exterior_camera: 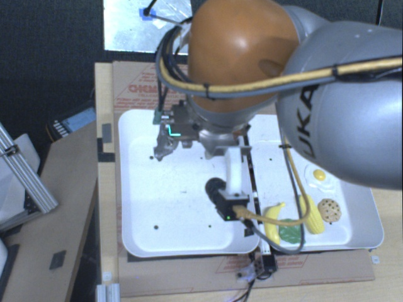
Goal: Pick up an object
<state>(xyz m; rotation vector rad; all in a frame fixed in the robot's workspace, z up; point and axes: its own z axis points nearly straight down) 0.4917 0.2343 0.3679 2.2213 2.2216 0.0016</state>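
Looming closest, the arm's orange band [242,39] hangs over the left bin [145,231], its gripper [165,148] far from the right bin's banana [272,222] and cookie [329,210], jaw state untellable; reaching across remains.

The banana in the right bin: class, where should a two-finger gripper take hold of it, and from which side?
Probably across the banana's narrow middle, coming straight down from above. It lies flat and curved, with a green item touching one side and the bin wall close by, so sideways approaches look crowded.

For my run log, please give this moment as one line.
grey two-finger hand: over left white bin | right white bin: yellow plastic banana, round speckled cookie
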